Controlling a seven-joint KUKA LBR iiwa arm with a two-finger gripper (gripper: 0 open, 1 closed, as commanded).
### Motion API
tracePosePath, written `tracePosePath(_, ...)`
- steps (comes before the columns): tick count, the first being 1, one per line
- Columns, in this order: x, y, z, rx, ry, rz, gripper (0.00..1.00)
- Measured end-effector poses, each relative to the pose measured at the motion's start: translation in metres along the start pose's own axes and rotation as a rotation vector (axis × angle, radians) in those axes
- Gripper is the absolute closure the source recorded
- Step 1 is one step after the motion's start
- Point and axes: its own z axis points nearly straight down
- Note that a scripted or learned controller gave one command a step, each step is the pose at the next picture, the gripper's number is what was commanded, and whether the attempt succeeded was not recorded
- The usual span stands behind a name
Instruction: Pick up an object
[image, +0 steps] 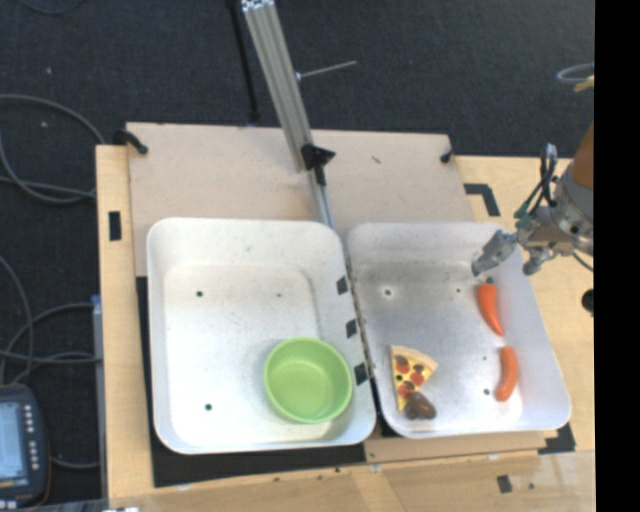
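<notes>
Hand (512, 254) open and empty over the right bin (440, 240); nearest carrot (489, 307) lies at its 7 o'clock, long axis roughly 11-to-5.

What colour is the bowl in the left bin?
Light green; the bowl shows clearly in the camera view.

The arm (575, 200) is cut off at the right edge, only its wrist end in sight. A small dark lump (420, 406) touching the pizza slice (410, 372) is too small to identify.
</notes>
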Motion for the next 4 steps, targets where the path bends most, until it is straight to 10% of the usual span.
tracePosePath(2,-0.006,0.009,0.102,0.001,0.000,0.001,0.00)
tracePosePath(3,-0.007,0.011,0.088,-0.008,-0.002,0.001,1.00)
tracePosePath(4,0.001,0.015,0.039,-0.009,0.001,-0.004,1.00)
